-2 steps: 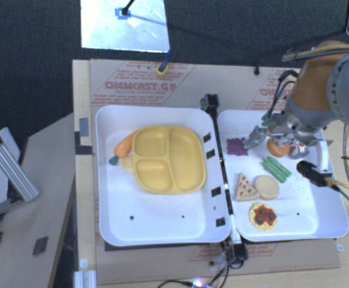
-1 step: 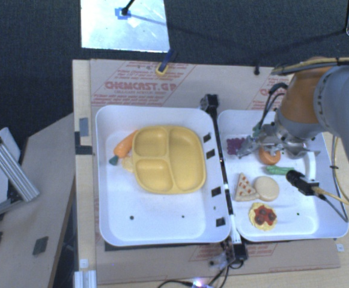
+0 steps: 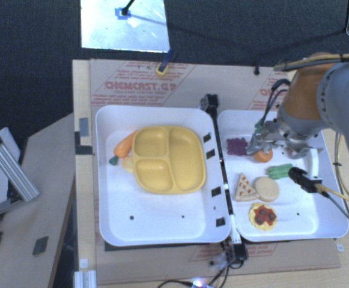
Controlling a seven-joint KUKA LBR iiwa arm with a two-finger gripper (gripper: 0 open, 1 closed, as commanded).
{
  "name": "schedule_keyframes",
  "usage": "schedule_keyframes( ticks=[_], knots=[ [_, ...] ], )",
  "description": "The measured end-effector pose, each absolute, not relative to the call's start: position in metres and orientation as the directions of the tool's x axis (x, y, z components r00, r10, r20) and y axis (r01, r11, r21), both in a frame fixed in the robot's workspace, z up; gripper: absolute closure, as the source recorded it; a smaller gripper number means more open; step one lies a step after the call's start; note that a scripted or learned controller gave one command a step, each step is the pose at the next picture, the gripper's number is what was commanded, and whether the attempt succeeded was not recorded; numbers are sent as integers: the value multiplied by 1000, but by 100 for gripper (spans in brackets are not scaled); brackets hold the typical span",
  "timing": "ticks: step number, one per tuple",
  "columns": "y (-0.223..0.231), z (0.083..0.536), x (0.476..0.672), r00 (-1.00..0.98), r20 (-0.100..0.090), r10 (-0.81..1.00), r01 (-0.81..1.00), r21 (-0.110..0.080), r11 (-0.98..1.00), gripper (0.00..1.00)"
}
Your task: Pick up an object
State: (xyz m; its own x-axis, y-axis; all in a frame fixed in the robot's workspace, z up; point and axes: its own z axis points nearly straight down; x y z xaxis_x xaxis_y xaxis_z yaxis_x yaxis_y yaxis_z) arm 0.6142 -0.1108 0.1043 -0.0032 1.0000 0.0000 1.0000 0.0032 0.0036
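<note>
Lying in the right bin (image 3: 318,224) beside the grapes (image 3: 237,145), the orange (image 3: 263,156) sits just under the hand (image 3: 261,143), whose grip I cannot tell, the arm (image 3: 318,95) bent down from the right.

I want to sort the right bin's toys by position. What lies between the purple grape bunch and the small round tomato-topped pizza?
In the camera view, the triangular pizza slice lies between the purple grape bunch and the small round tomato-topped pizza.

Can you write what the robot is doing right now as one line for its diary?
gripper: low in right bin, over orange toy | grasp: unclear | beside: purple grapes | yellow tray: left bin
</note>
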Motion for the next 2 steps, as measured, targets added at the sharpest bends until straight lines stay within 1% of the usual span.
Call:
schedule_keyframes(
  ticks=[1,2],
  knots=[
    [-120,159,620,-1,-1,1000,1000,7,1,100],
    [-123,203,622,-4,-1,1000,1000,6,4,100]
  ],
)
